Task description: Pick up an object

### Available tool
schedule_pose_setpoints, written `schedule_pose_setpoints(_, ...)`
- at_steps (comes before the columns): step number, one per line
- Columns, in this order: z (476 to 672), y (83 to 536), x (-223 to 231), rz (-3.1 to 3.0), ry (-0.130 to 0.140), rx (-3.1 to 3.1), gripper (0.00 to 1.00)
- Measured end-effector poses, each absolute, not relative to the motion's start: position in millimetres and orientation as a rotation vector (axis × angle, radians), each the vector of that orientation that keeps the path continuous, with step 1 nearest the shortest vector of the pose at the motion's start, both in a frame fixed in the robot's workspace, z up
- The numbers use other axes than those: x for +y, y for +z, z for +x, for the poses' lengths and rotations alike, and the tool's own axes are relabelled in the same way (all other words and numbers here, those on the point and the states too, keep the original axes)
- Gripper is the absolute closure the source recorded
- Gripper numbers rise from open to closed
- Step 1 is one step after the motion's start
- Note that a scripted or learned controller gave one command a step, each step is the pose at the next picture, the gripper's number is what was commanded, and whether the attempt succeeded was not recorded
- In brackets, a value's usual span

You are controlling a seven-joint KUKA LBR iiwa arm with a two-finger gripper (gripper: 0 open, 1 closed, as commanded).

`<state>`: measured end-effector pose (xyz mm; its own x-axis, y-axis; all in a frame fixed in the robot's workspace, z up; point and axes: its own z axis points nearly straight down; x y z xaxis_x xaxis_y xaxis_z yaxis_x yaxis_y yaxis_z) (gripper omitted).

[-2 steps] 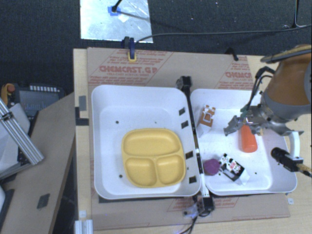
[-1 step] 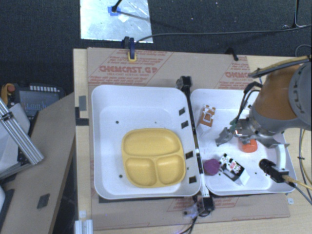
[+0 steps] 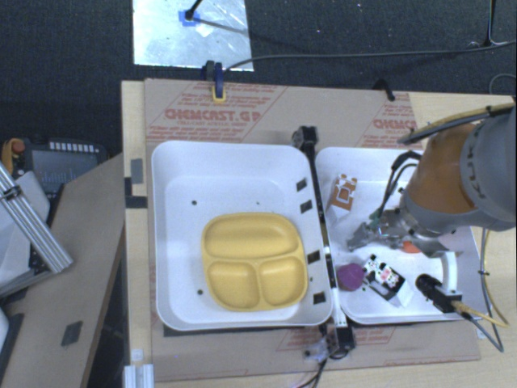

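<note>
Claw sits low over right bin, arm in from the right, tip near the bin's middle. Can't tell from this angle whether it's released or clenched; nothing visibly in it.

Candidates in right bin:
- purple lump near the divider
- black-and-white block just beside the lump
- orange-and-white patterned piece further back
- small red bit close under the wrist, partly hidden

Left bin holds yellow divided tray, well apart from the claw.

My read: approach stage, no pick made yet. Lump and block are the nearest targets, both just in front of the tip.

Next move calls for committing to one target, centring over it, then dropping straight down before closing.

Risk: lump and block sit close together, so an off-centre descent could nudge one or catch both. The lump is also near the bin wall, so there's little room on that side.
</note>
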<state>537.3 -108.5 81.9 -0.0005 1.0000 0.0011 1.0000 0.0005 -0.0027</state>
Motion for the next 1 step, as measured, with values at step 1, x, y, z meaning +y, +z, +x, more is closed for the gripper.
schedule_pose_setpoints(1,538.8,94.9,-108.9,-2.222,-0.003,-2.223,1.00)
